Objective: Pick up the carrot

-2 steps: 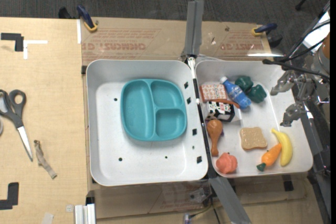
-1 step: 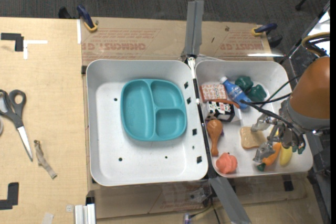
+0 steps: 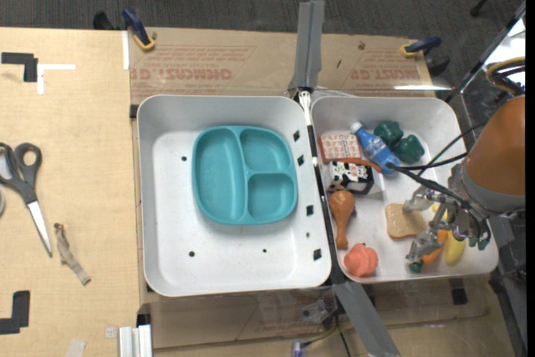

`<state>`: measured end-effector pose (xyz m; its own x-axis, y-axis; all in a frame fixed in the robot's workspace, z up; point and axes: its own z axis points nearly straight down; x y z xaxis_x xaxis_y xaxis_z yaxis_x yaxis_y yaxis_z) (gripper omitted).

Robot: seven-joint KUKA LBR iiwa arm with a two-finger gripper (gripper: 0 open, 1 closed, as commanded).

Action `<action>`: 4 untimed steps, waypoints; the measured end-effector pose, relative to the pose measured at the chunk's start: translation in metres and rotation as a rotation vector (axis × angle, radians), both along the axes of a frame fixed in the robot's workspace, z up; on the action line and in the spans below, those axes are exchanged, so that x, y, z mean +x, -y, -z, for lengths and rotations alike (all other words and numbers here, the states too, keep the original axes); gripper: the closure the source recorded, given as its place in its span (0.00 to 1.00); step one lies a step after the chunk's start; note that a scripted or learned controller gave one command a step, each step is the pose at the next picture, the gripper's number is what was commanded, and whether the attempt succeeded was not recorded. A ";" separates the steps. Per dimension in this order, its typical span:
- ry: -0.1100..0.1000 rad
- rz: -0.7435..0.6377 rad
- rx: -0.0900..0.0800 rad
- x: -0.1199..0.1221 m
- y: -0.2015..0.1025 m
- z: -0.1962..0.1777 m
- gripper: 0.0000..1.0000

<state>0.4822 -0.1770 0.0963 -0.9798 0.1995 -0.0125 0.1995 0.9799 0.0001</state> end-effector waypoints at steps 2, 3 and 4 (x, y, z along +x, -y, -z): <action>0.004 -0.367 -0.007 0.001 0.043 0.000 0.00; 0.008 -0.371 -0.008 0.003 0.041 -0.011 1.00; -0.004 -0.712 -0.005 0.010 0.043 0.000 1.00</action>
